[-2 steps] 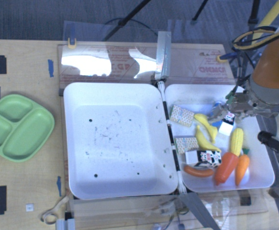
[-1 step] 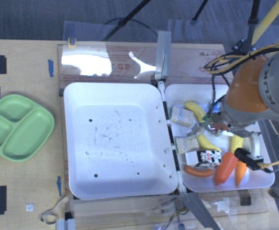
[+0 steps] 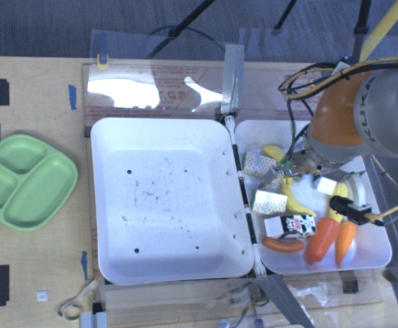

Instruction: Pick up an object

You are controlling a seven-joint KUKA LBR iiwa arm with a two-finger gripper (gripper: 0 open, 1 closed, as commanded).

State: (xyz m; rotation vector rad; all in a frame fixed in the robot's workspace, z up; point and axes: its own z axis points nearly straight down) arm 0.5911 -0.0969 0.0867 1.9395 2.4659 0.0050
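Note:
The right bin (image 3: 379,255) holds a heap of toy food and small items. A yellow banana (image 3: 296,201) lies in its middle, with a cream block (image 3: 269,201) to the left and a patterned packet (image 3: 257,162) above that. Along the front lie a red sausage (image 3: 282,244), a red pepper (image 3: 321,240) and an orange carrot (image 3: 345,240). A small black-and-white toy (image 3: 298,225) sits between them. My gripper (image 3: 285,171) reaches down into the bin from the right, low over the banana's upper end and beside the packet. Nothing is visibly held.
The left white bin (image 3: 164,197) lies beside the right one, split by a shared rim. A green divided plate (image 3: 25,180) rests on the wooden bench at far left. A clear plastic wall (image 3: 151,87) stands behind the bins. Cables (image 3: 308,80) loop over the arm.

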